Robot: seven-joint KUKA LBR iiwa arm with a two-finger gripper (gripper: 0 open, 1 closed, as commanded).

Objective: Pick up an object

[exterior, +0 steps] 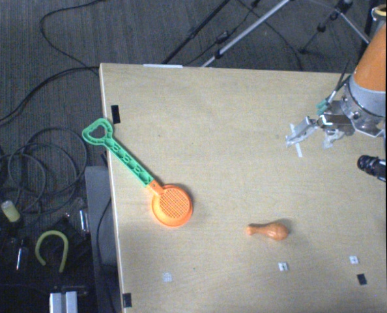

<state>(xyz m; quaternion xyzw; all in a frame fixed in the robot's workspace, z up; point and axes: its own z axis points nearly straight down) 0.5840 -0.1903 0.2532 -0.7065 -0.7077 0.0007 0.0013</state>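
At the right side of the bench, the gripper [311, 135] hangs off the grey wrist with the orange band, metal fingers [296, 137] spread apart and nothing between them (released, no grasp). Nothing is picked yet, so by my read the whole task is left: approach, close, lift.

Two candidates lie on the tan surface [245, 109]. The orange drumstick-shaped toy [270, 230] lies below the gripper toward the near edge, apart from it. The orange strainer with a green handle [138, 173] lies well apart to the left, its handle loop reaching to the bench's left edge.

Open room is good: the middle of the surface is bare, and neither object touches the other. The strainer's handle end at the edge looks risky for a push-off (judgement). A few small markers [283, 266] sit near the front edge.
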